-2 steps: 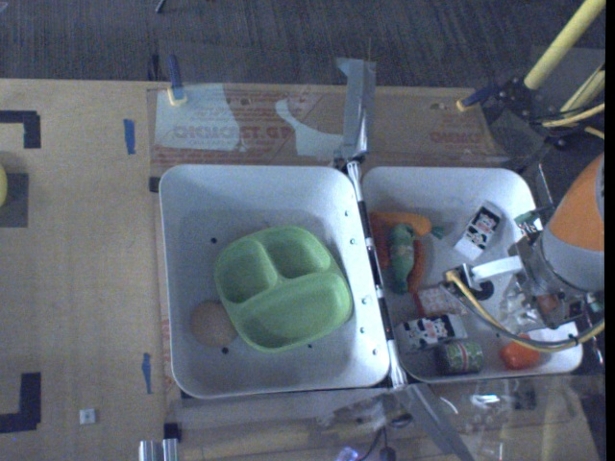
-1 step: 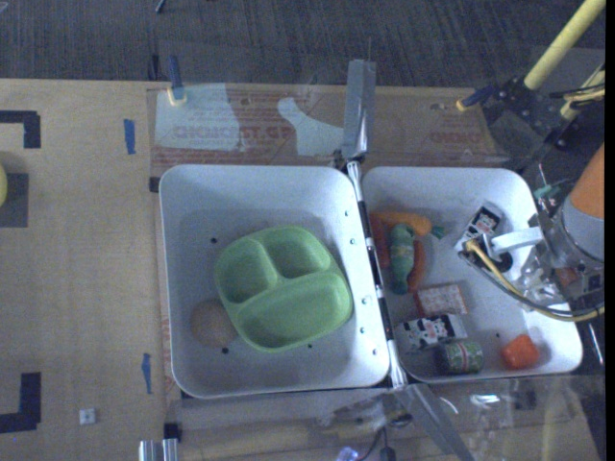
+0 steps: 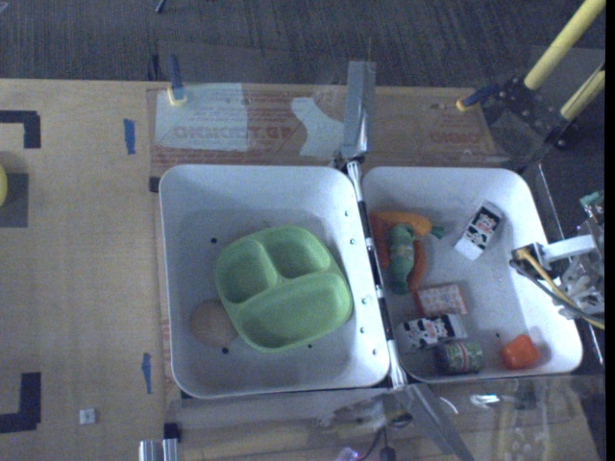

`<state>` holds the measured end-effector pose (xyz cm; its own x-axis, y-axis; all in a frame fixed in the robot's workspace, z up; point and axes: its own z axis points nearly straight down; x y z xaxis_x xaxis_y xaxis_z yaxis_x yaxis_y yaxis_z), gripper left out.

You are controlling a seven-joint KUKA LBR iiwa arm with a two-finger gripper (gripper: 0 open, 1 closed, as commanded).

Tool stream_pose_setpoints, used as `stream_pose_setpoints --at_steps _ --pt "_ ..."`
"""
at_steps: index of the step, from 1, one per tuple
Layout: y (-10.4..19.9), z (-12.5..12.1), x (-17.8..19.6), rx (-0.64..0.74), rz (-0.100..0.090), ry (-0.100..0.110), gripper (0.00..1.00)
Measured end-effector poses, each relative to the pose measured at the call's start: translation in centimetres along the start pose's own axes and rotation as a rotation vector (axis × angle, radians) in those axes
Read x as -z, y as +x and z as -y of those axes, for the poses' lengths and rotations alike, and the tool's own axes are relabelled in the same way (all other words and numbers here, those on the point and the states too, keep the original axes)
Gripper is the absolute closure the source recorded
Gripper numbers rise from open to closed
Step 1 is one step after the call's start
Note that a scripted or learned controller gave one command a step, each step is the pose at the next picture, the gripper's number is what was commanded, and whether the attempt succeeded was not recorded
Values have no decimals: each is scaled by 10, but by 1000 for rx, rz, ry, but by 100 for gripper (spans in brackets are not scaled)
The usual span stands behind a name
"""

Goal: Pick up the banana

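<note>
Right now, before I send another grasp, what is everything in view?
left bin: 1, white, on the bench
right bin: 1, white, beside it
divided plate: 1, green, middle of left bin
round lump: 1, tan, left bin, against plate's near-left edge
carrot: 1, orange, right bin, by the divider
green vegetable: 1, green, lying along the carrot
small carton: 1, white and black, right bin, far side
flat packet: 1, pink, right bin, middle
cow-patterned carton: 1, black and white, beside the can
can: 1, green, right bin, near wall
orange lump: 1, orange-red, right bin, near-right corner
yellow thing: 1, yellow, bench, cut off at left edge
gripper: 1, pale grey, over right bin's right rim
</note>
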<state>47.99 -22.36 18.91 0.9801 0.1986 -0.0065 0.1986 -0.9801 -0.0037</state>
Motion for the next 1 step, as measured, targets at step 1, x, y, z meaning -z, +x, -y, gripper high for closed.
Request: stream_pose_setpoints --at_steps 1 --pt "1 11 -2 129 1 2 100"
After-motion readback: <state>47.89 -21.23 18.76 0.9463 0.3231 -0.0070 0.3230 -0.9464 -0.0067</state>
